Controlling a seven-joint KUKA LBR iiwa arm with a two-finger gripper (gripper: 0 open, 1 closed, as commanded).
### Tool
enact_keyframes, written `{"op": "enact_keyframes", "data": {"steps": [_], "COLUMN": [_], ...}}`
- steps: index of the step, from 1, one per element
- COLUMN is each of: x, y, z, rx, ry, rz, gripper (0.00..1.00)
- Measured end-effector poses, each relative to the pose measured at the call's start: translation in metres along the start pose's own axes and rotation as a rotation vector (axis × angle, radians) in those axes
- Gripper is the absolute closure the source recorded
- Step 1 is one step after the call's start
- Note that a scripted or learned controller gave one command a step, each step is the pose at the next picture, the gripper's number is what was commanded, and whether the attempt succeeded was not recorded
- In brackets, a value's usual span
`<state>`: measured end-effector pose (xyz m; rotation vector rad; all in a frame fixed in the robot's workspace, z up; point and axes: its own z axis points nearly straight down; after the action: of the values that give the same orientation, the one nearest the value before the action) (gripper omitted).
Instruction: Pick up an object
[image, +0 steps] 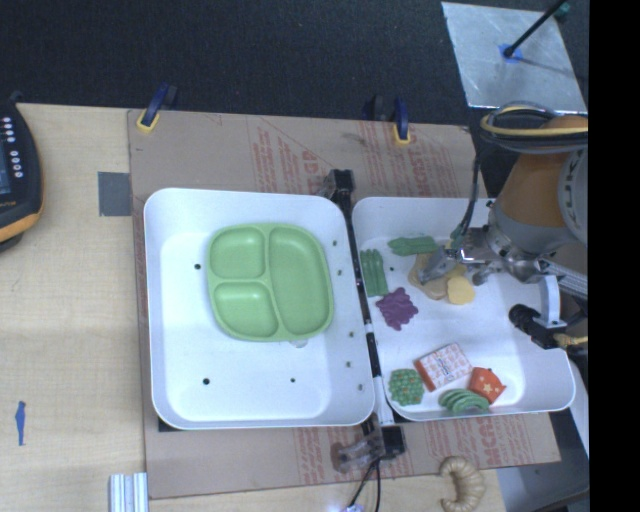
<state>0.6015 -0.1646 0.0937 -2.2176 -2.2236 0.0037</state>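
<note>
The gripper hangs low in the right bin, and you cannot tell its state — its tip sits over a tan-and-yellow item. Taking the green divided plate in the left bin as landmark, that item lies to its right — beyond the purple piece.

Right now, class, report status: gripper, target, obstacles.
Gripper low in right bin, over tan and yellow pieces. Nothing seen held. Green strip, purple piece close by.
</note>
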Motion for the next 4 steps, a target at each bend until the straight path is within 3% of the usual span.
{"op": "enact_keyframes", "data": {"steps": [1, 2, 3, 4], "x": [-0.022, -0.009, -0.017, -0.008], "y": [0.042, 0.002, 0.038, 0.001], "z": [0.001, 0.0, 0.0, 0.0], "rx": [-0.003, -0.001, -0.004, 0.0], "ry": [0.0, 0.0, 0.0, 0.0], "rz": [-0.003, 0.001, -0.003, 0.001], "gripper": [0.0, 0.0, 0.0, 0.0]}}
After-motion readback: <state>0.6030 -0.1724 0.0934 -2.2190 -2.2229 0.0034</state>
